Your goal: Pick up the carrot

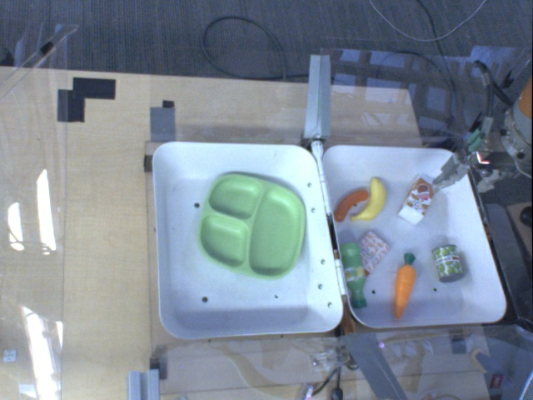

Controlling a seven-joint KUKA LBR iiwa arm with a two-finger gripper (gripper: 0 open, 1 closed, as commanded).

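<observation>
Wooden tabletop (pixel 100 248) held two bins; the carrot (pixel 404 286) lay at the right bin's (pixel 491 302) six o'clock. With the hand (pixel 454 169), grip unreadable, at one o'clock, approach remained.

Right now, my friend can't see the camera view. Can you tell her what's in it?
A carrot lies in the right bin with a banana, a sausage, a can, a bottle and two packets. The end effector is at that bin's top right corner; the left bin holds a green tray.
</observation>
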